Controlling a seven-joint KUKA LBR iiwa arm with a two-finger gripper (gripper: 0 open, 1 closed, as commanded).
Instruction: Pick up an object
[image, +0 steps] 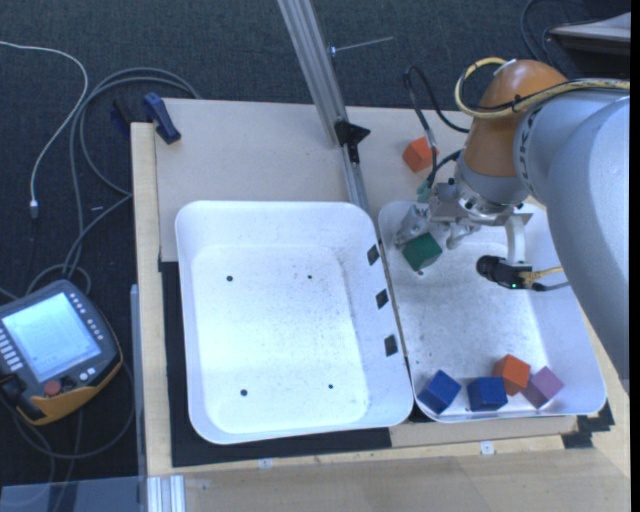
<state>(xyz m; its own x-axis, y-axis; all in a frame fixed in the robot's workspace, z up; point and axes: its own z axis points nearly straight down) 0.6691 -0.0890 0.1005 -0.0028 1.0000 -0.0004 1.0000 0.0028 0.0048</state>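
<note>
The right bin (560, 330) is reached into by the arm (560, 120). A green block (421, 250) is seen clamped between the fingers of the gripper (425, 240). The pick step appears under way; a steady lift is judged next.

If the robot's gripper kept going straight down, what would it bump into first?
Probably the green block. It sits right at the gripper, in the right bin. Whether it is already held or just below is hard to tell from this slanted view.
</note>
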